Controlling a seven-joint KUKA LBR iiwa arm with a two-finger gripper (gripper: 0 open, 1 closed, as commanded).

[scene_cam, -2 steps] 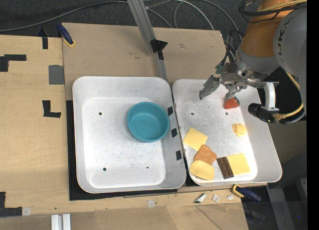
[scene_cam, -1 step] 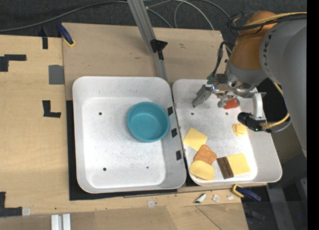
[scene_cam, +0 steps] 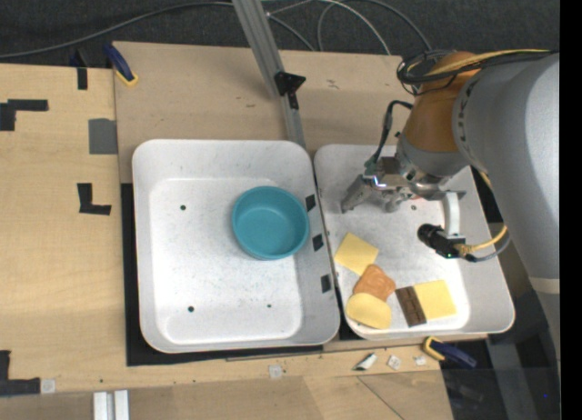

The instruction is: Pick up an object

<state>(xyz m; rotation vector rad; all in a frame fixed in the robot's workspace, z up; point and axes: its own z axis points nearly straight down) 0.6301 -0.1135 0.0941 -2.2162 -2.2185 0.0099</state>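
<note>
Your gripper (scene_cam: 397,198) hangs over the right bin (scene_cam: 482,314), fingers spread and grasping nothing. Below it lie four small foam-like pieces: one yellow square (scene_cam: 356,253), one orange wedge (scene_cam: 375,282), one yellow oval (scene_cam: 368,311), one brown-edged yellow block (scene_cam: 425,301). One smooth teal bowl (scene_cam: 269,222) sits in the left bin (scene_cam: 164,227).
</note>
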